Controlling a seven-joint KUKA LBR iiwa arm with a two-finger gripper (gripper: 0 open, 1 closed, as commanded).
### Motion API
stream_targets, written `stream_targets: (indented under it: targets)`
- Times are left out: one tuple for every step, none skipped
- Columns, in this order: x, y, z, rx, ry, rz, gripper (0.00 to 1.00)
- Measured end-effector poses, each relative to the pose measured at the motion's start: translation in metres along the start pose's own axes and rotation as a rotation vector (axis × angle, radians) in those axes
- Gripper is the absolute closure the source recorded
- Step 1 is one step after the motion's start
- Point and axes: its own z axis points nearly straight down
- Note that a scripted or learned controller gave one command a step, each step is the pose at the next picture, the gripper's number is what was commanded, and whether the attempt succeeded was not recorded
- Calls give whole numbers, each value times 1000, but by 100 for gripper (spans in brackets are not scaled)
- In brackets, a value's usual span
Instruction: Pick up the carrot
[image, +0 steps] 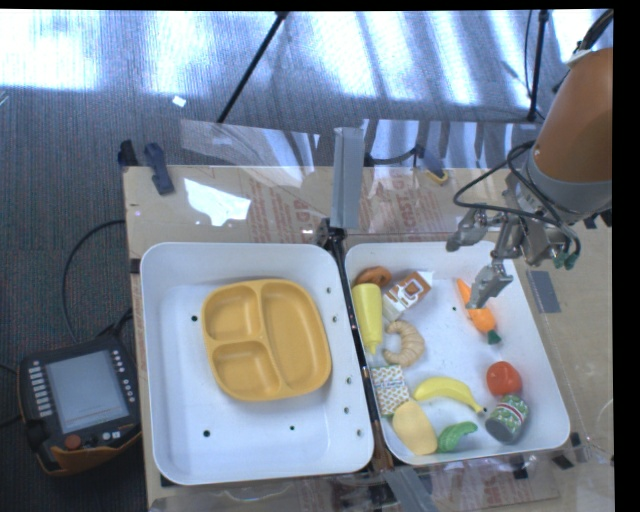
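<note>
One yellow tray (266, 338), one carrot (479, 312) under hand (490, 285).

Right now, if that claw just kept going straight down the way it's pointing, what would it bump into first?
Most likely the carrot: the gripper points down into the right bin right over it. Its height above the carrot is hard to judge from this angle.

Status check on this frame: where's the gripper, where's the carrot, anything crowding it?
Gripper low over the right bin, right at the carrot. Carrot lying on the bin floor near the right wall. Tomato nearest, apart from it; croissant well left.
</note>
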Motion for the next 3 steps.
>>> stream_targets:
  targets:
    - [-35, -38, 134, -2, 12, 220, 0]
    - [-8, -73, 197, -1, 8, 284, 0]
    - [-12, -72, 181, 0, -4, 279, 100]
